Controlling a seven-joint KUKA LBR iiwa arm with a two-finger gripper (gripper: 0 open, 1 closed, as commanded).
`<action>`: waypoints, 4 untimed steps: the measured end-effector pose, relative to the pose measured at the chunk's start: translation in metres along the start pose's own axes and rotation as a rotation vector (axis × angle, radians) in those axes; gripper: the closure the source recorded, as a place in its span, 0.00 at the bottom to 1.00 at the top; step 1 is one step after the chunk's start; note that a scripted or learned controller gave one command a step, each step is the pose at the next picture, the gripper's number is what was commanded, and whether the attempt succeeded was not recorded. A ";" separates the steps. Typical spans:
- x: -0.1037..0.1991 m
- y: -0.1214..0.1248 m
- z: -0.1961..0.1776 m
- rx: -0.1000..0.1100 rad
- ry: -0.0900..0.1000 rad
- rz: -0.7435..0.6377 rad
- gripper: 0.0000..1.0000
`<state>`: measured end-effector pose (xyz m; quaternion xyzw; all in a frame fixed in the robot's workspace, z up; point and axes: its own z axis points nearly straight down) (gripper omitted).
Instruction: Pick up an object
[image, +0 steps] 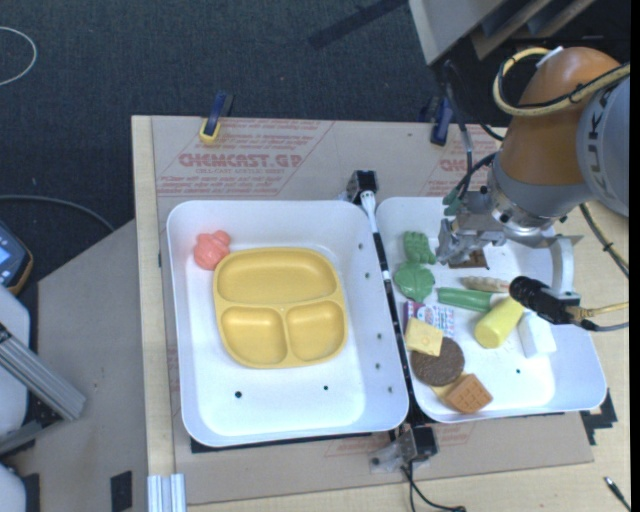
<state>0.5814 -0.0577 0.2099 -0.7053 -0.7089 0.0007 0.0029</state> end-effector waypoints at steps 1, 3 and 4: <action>0.040 -0.025 -0.008 -0.001 0.000 0.001 1.00; 0.126 -0.059 -0.004 -0.001 0.000 0.000 1.00; 0.123 -0.056 -0.004 -0.004 -0.003 0.005 1.00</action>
